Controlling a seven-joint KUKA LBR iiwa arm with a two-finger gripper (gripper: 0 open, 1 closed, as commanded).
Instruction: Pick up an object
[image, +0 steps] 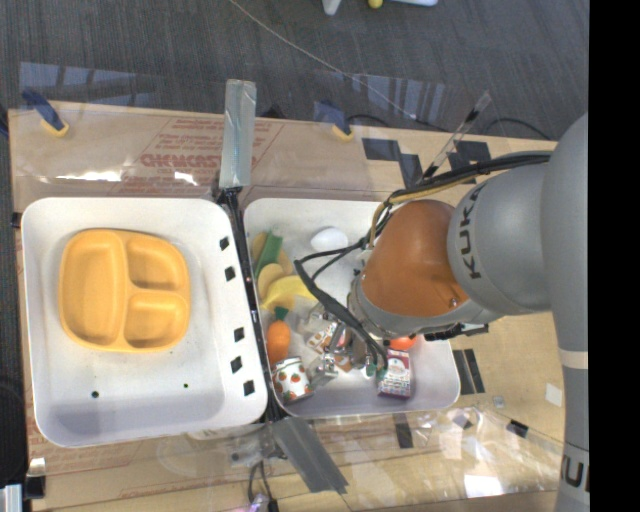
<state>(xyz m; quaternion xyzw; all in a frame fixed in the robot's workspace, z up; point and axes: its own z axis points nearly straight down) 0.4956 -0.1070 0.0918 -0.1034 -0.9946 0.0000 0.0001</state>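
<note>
Right-hand bin (300, 212): I'm seeing the gripper (330, 352), grip unreadable, hanging just right of the strawberry-print cup (289, 379).

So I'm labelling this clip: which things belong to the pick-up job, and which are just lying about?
Job:
claw
right bin
its items: banana, orange piece, white egg, purple carton, strawberry cup

Lying about:
left bin
yellow divided tray
grey tape

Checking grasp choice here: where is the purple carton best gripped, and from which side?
Probably across the two long sides of the purple carton, coming from above. It lies flat near the right bin's front wall, leaving little room for a sideways approach.
</note>
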